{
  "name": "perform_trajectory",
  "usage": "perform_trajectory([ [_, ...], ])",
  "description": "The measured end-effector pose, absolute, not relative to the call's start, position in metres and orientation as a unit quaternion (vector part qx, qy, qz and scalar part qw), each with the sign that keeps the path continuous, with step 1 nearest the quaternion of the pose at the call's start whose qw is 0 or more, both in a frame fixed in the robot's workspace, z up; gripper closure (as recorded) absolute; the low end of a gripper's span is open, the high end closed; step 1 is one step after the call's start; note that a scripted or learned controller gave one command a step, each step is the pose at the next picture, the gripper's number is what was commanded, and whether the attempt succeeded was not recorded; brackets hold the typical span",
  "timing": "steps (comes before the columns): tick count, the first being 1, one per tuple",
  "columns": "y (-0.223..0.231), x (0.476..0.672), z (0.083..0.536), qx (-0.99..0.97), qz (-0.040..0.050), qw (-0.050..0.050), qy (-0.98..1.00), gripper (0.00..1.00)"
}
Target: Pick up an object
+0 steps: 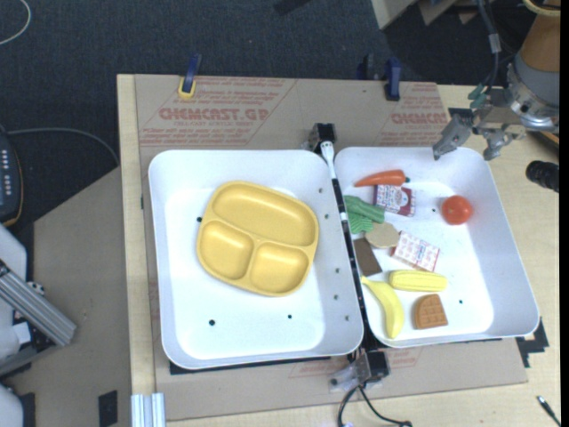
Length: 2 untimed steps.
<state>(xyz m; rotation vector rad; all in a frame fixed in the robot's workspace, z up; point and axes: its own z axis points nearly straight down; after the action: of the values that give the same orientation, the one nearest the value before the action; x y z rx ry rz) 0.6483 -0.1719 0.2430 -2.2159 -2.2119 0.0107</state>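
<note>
A robot gripper [464, 143] hovers above the far rim of the right bin [509, 265], its two fingers spread apart and holding nothing. Below and just left of it lie an orange carrot [379, 178] and a red-and-white packet [396, 200]. A red tomato [456, 209] sits almost directly below the gripper. Farther down rest a second packet [415, 251], a corn cob [417, 281], a banana [385, 304] and a brown waffle [429, 311]. Far to the gripper's lower left, a yellow divided plate [258, 237] fills the left bin [178, 265].
</note>
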Motion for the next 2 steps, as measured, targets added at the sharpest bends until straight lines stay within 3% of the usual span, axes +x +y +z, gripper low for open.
perform_trajectory([
  [1,-0.172,0.651,0.250,-0.707,-0.0001,0.000,-0.707,0.00],
  [2,-0.169,0.648,0.207,-0.707,0.0014,0.002,-0.707,0.00],
])
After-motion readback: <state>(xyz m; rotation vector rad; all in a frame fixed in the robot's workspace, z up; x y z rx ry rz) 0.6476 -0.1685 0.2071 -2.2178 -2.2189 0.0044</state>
